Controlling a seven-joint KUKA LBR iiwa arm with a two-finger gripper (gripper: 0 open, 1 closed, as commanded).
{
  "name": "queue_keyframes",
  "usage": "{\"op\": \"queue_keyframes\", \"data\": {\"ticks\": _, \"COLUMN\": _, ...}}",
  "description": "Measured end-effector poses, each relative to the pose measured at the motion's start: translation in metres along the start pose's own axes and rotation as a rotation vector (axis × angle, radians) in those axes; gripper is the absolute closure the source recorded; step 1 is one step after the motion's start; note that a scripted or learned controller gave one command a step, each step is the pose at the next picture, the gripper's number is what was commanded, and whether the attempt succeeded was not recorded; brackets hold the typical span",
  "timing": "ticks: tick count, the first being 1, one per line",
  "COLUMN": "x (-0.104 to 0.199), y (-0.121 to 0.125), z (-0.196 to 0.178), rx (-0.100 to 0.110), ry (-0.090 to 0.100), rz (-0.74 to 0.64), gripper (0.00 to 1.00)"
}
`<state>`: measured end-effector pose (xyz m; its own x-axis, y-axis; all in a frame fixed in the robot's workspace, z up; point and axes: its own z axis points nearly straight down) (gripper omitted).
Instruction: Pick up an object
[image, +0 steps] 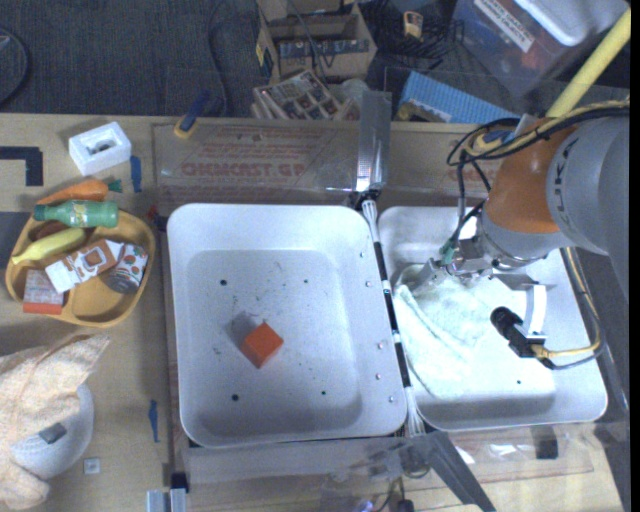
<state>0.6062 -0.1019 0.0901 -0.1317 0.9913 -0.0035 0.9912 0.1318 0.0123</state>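
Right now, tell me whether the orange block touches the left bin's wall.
Apart. The camera view shows the orange block on the left bin floor, bare white floor all around it.

End effector (447, 262) fingertips blurred against white cloth (450, 325)

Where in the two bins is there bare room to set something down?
The left bin has bare floor all around the orange block, widest toward its far wall and right wall. The right bin is crowded: white cloth covers its left part and the gripper and arm hang over it.
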Motion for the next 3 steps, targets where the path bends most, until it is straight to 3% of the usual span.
{"op": "queue_keyframes", "data": {"ticks": 1, "x": -0.024, "y": -0.027, "z": -0.105, "rx": 0.011, "ry": 0.001, "rz": 0.133, "gripper": 0.0}}
{"op": "queue_keyframes", "data": {"ticks": 2, "x": -0.003, "y": 0.005, "z": 0.002, "rx": 0.004, "ry": 0.0, "rz": 0.128, "gripper": 0.0}}
{"op": "queue_keyframes", "data": {"ticks": 3, "x": -0.074, "y": -0.033, "z": -0.093, "rx": 0.011, "ry": 0.0, "rz": 0.195, "gripper": 0.0}}
